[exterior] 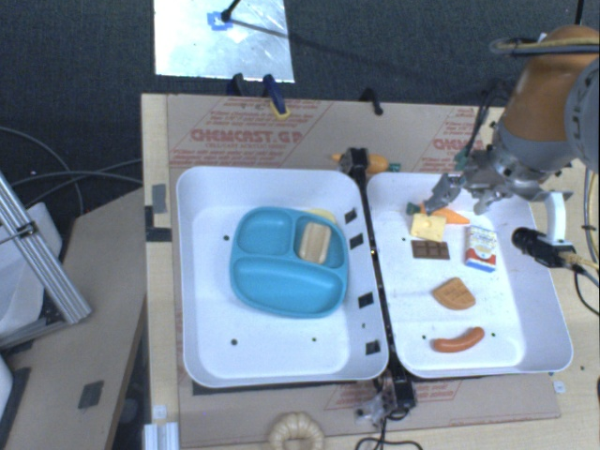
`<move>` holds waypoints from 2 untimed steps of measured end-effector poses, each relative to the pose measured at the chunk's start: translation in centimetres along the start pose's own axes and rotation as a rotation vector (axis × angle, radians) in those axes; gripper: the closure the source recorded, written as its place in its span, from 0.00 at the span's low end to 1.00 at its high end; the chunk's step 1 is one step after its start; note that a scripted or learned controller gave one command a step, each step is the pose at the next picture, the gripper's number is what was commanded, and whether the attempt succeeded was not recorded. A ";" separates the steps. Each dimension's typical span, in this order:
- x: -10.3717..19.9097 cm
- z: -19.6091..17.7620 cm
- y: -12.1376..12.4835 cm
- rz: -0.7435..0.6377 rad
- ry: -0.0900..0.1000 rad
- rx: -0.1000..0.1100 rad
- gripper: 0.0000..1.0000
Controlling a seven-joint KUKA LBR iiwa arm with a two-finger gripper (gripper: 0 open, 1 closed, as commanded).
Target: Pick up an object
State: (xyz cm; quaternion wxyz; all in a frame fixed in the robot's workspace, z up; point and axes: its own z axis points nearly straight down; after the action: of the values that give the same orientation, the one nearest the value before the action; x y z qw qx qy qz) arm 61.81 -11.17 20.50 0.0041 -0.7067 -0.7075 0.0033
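You will find the yellow cheese wedge [430, 225] near the right bin's [539, 331] far left corner, just under the gripper [466, 192]; you cannot tell its long axis, nor whether the fingers are spread or closed. An orange piece [454, 217] lies partly hidden beside it. The small carton [482, 248] bears print too small to read. The board [246, 135] behind the bins reads "CHEMCAST". The left bin [216, 345] holds a blue divided plate [281, 275].

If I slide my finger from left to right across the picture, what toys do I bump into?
Blue plate → bread slice on it → chocolate bar → cookie → little milk carton.
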 end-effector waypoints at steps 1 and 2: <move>0.0 -0.7 0.3 -0.002 -0.001 -0.012 0.00; 0.0 4.0 -0.6 0.000 -0.001 -0.009 0.00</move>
State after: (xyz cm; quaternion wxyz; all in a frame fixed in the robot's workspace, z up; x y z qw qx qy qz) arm 61.21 -11.16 16.54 0.0004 -0.7067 -0.7076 0.0005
